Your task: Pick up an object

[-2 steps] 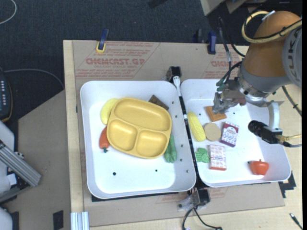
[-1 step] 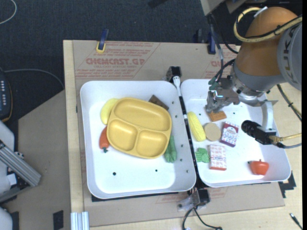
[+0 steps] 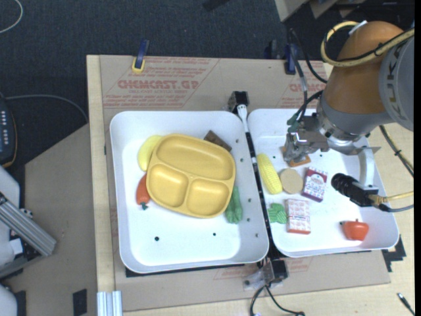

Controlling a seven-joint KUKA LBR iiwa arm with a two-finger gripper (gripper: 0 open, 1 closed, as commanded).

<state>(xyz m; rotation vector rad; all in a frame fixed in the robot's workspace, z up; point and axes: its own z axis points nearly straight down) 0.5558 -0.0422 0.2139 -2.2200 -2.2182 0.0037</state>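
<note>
One corn cob (image 3: 270,174), one tomato (image 3: 355,229), two red cartons (image 3: 314,184) (image 3: 298,215).

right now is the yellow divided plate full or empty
Empty: the yellow divided plate shows three bare yellow sections, nothing lying on them.

Glossy yellow plastic tray (image 3: 191,176); smooth white bins (image 3: 131,176); matt cardboard bench (image 3: 105,91).

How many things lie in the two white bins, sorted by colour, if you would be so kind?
Yellow: 3 (divided tray, yellow piece, corn cob)
Red: 2 (red piece, tomato)
Red-and-white: 2 (upper box, lower box)
Green: 2 (green leaf, green chunk)
Brown or tan: 3 (brown scrap, tan disc, brown block)
Total: 12
</note>
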